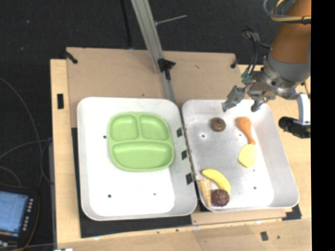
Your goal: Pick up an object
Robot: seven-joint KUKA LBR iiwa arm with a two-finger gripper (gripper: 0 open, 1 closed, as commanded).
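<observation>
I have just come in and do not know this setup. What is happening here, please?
A robot arm reaches in from the right, its open gripper over the far edge of the right bin, holding nothing. That bin holds toy food: a brown ball, a carrot, a yellow piece, a banana and a dark ball. The left bin holds a green tray. Nothing is picked up yet.

Even overhead light, soft shadows, slight blur
</observation>
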